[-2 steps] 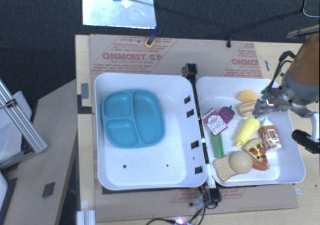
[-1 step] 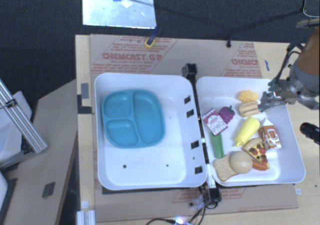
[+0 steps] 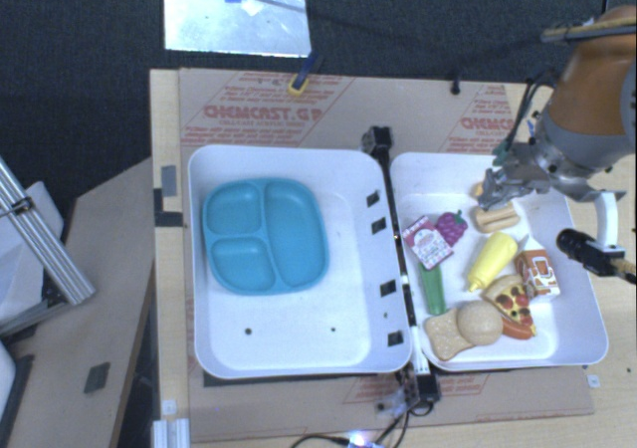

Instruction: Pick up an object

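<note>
The right bin [image 3: 587,336] holds several toy foods. A tan bread-like piece [image 3: 497,219] lies near its back, with purple grapes [image 3: 453,227] and a pink and white carton [image 3: 427,241] to its left. A yellow bottle [image 3: 493,260], a green stick [image 3: 433,290], a pizza slice [image 3: 514,303], a beige bun [image 3: 467,326] and a small orange and white box [image 3: 538,273] lie nearer the front. My gripper [image 3: 495,189] hangs just behind and above the tan piece. Nothing shows in its grasp.
The left bin [image 3: 299,336] holds a blue divided plate [image 3: 265,235]. A black divider with clips [image 3: 390,237] runs between the bins. The grey and orange arm [image 3: 587,98] covers the right bin's back right corner. A black part [image 3: 589,251] juts over that bin's right rim.
</note>
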Motion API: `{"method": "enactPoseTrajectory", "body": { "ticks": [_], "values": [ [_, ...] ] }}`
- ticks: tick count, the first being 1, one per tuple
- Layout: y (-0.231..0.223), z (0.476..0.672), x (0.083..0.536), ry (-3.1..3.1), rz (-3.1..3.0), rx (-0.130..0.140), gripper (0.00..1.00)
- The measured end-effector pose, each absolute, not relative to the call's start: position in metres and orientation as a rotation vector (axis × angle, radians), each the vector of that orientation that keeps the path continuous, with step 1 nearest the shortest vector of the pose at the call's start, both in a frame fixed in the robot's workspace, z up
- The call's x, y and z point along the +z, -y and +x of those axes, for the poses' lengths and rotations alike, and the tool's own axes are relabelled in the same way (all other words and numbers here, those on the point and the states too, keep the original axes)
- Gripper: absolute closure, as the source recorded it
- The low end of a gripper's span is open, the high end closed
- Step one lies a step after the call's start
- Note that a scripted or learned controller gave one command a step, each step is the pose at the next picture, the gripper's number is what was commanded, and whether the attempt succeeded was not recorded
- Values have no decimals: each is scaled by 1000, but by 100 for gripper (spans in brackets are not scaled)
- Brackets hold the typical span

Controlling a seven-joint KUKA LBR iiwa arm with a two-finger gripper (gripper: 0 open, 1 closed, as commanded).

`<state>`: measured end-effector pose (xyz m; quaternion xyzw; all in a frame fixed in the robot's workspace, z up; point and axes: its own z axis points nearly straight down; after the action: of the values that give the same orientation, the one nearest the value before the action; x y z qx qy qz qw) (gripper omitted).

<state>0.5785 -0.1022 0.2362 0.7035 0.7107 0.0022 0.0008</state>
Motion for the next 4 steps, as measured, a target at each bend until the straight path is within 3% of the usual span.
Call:
{"method": "enactPoseTrajectory", "body": {
  "ticks": [3,4],
  "values": [
    [-52,607,229,-2231,2212,4,100],
    [-101,629,235,-2231,2211,7,100]
  ]
}}
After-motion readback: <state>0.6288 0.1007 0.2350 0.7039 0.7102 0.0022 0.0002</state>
